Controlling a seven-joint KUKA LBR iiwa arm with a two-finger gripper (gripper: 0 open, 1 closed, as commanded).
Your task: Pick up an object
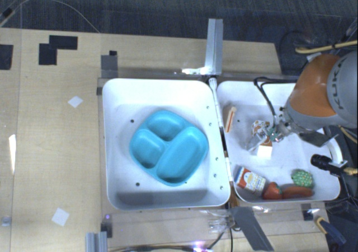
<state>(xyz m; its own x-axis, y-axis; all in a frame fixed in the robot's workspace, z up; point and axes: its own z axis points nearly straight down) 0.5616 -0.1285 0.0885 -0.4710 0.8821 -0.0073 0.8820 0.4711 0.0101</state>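
My gripper (262, 133) is low in the middle of the right bin (246, 91), at the end of the grey arm with its orange band (313, 91). A small white block (264, 152) lies just in front of it, touching or nearly touching its tip. A thin orange-and-white stick (230, 117) lies by the bin's left wall. Along the front wall lie an orange-and-white carton (250, 180), a red fruit (272, 191), an orange-red carrot-like piece (296, 192) and a green knobbly piece (302, 178).
The left bin (117, 189) holds a blue divided plate (169, 147). A metal post (215, 43) stands behind the divider between the bins. Black cables (265, 91) hang off the arm over the right bin's back.
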